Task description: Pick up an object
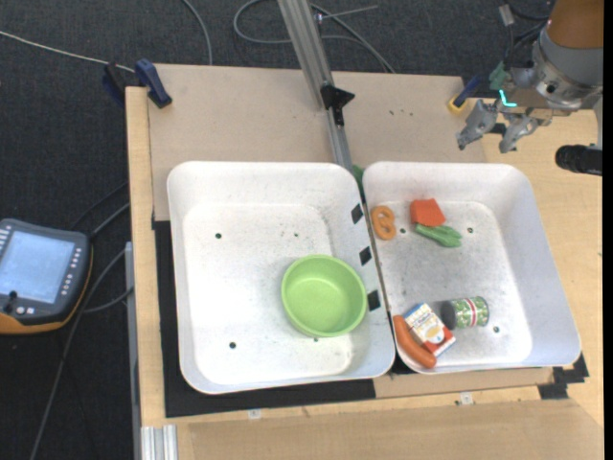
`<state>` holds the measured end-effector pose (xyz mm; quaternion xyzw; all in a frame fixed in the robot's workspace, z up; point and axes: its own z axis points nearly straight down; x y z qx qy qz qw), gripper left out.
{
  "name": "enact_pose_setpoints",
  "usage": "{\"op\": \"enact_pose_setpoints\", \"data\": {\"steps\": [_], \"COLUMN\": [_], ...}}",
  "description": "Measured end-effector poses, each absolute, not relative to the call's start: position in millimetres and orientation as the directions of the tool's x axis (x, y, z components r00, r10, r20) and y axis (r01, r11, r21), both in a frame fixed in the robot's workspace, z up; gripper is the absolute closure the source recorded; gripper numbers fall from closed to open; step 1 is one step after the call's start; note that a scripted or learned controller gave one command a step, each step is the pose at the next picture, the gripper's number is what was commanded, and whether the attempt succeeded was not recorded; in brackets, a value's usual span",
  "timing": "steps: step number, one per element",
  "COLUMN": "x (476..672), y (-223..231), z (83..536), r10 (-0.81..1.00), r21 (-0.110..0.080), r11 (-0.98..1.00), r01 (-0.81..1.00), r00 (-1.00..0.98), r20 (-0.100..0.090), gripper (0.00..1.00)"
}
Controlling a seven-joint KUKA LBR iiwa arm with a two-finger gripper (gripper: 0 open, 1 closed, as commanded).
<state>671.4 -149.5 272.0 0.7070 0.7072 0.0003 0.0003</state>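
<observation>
Hovering at the upper right of my view, the claw [497, 132] hangs over the bare desk [249, 113] just beyond the far rim of the right bin [546, 257]. Its two fingers [471, 130] point down and stand apart with nothing between them, so I read it as spread and carrying nothing. Above it I see the grey wrist and the orange band of the arm [575, 27].

Nearest below the claw, inside the right bin, lies an orange block [427, 211] with a green pepper-shaped piece [440, 234] touching its near edge. Just left of those, near the bin's inner wall, sits a small orange ring [384, 222]. Toward the near side of the same bin a dark can with a green label [463, 311] lies on its side, just beside a small printed carton [427, 325], which rests against an orange sausage-shaped piece [410, 345] in the near left corner.

In the left bin [192, 257] a green bowl [324, 296] stands upright near the right wall. A slanted metal pole [311, 56] crosses the desk between the bins' far ends, and a handheld control pad [38, 274] lies on the floor at far left.
</observation>
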Motion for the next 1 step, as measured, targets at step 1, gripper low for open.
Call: {"op": "enact_pose_setpoints", "data": {"steps": [1], "x": [671.4], "y": [-149.5], "z": [271.9], "r10": [1.000], "r21": [0.001], "r11": [0.000], "r01": [1.000], "r00": [0.000], "r20": [0.000], "gripper": [0.00]}}
